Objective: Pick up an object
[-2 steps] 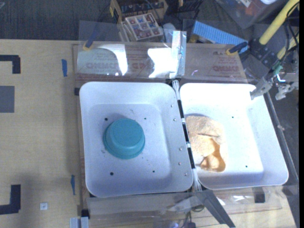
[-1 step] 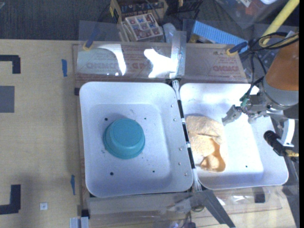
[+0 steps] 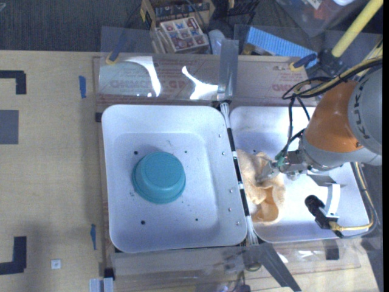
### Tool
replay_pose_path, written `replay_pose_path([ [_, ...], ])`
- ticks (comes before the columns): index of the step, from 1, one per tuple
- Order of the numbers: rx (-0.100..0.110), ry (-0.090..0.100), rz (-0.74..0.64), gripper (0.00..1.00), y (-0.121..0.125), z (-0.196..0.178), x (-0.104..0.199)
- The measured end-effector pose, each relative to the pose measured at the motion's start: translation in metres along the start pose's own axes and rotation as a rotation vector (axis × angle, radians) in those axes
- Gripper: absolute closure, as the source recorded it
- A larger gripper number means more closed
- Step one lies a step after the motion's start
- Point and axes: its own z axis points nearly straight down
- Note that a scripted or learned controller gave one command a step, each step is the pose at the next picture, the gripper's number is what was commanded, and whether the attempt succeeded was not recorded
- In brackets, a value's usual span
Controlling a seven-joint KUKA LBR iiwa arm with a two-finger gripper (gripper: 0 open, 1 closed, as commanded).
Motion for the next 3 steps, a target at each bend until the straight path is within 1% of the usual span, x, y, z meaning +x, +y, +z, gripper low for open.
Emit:
replay_pose_path([
  [1,-0.006,0.000,-0.216,0.00,-0.041,-0.002,0.007],
  [2,0.004,0.004,-0.154,0.00,-0.014,-0.003,-0.027],
  [3,-0.004,-0.002,-0.149,0.00,-0.034,-0.001,0.003],
])
